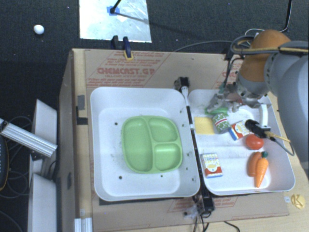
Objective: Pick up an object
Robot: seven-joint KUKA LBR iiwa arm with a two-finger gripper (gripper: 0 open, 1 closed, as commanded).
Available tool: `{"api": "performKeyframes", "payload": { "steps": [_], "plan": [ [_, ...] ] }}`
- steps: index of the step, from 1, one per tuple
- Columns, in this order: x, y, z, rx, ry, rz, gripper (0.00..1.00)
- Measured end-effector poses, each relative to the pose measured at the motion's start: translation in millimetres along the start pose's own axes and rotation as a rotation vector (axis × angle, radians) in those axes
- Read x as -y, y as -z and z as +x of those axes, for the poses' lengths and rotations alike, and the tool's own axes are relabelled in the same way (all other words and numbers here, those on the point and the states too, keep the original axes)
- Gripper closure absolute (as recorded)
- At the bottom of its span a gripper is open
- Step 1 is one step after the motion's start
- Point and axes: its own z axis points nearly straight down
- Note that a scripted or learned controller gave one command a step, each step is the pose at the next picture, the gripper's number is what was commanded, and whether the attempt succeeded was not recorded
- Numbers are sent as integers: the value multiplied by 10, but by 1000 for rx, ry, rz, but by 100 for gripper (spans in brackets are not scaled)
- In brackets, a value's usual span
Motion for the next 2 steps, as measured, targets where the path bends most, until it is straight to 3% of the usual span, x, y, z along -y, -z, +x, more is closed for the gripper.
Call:
{"api": "performKeyframes", "payload": {
  "steps": [1,2],
  "plan": [
    [1,0,-121,0,0,-1,0],
    [-18,125,-124,2,2,-6,100]
  ]
}}
